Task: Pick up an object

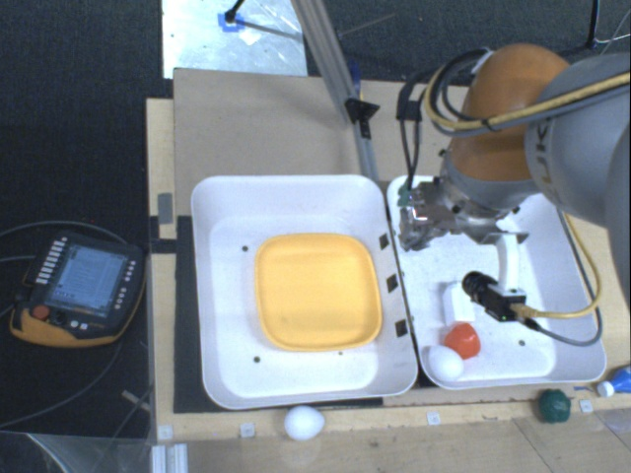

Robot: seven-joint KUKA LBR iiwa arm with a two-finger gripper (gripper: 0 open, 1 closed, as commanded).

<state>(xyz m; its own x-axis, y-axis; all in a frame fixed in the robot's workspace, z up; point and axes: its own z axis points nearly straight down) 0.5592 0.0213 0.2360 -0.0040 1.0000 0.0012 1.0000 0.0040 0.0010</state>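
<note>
1. Two shallow white bins sit side by side on a tan surface (pixel 256 126).
2. The left bin (pixel 222 264) holds a square yellow plate (pixel 318 291), lying flat.
3. In the right bin (pixel 552 284), an orange ball (pixel 460 340) touches a white ball (pixel 445 364) at the near left corner.
4. The gripper (pixel 414 217) hangs over that bin's far left corner, apart from both balls. I cannot tell whether it is spread or closed.
5. A white egg shape (pixel 304 423) lies on the surface beside the left bin's near rim.

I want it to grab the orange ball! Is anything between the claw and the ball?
Maybe. A small white piece lies in the right shallow white bin, roughly between the gripper and the round orange ball. A smooth white ball touches the orange ball's near side, out of the path.
</note>
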